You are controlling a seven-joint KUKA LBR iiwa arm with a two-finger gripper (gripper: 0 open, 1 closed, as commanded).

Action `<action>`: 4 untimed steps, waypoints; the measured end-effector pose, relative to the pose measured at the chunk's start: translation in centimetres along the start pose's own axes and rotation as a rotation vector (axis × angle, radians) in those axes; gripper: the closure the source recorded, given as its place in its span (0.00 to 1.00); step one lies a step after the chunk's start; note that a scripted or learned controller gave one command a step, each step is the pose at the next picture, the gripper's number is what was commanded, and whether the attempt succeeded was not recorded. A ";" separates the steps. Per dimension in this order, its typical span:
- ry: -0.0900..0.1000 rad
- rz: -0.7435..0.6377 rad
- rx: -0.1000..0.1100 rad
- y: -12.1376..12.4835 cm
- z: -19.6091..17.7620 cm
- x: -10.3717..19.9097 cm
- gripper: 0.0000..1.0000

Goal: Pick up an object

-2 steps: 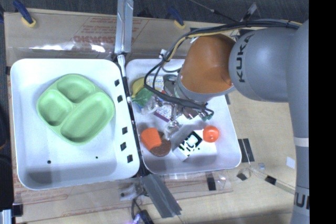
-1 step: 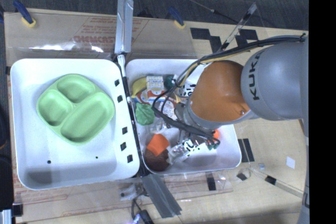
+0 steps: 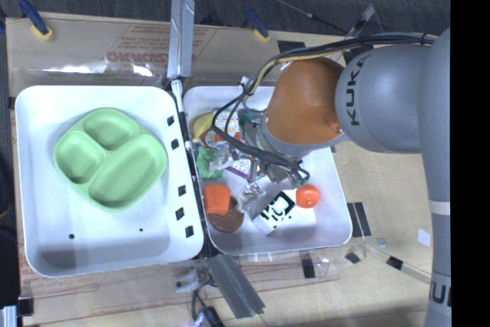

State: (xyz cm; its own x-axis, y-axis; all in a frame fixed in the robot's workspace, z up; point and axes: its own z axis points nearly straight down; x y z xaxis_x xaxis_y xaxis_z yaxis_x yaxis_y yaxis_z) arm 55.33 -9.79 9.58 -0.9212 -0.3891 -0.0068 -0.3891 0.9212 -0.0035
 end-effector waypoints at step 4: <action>0.004 0.129 -0.003 0.3 -0.7 -0.4 1.00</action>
